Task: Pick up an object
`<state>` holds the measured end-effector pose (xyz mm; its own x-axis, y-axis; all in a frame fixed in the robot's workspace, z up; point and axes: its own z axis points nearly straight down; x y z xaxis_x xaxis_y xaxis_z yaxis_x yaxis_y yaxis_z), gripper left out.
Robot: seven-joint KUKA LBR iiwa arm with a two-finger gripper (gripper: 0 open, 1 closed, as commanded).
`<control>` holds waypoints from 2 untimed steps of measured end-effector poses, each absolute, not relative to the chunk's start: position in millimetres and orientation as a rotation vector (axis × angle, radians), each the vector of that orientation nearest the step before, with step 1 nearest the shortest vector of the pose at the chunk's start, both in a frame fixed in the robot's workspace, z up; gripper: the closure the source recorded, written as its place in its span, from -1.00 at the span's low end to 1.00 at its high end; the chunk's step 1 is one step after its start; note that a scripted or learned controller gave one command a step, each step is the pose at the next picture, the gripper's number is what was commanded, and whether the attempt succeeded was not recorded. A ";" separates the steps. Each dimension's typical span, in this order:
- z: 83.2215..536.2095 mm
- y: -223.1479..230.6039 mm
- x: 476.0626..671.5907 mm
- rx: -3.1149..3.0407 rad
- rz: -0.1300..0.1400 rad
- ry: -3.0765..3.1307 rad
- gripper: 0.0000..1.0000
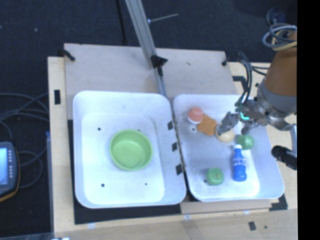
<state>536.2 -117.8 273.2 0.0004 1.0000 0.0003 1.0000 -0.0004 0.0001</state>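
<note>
The right bin [267,184] holds several small objects. A pink-topped piece [195,115] lies beside an orange lump [206,126], and a pale yellow piece [225,135] touches that lump. A green ball [245,143] sits above a blue bottle [239,166], with a green apple-like toy [215,176] near the front. My gripper [236,124] hangs over the bin's upper right, open. One finger stands just above the pale yellow piece and the other just above the green ball. Nothing shows between the fingers.
The left bin [90,109] holds a green bowl [131,149]. A slanted metal pole [142,26] rises behind the bins. The arm's orange band [282,76] is at the right edge, with cables above it. A handheld device [7,169] lies far left.
</note>
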 end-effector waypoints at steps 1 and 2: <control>273.2 -117.8 536.2 -2.222 0.000 -2.221 -1.00; 210.6 -117.5 537.4 -2.219 0.005 -2.218 -1.00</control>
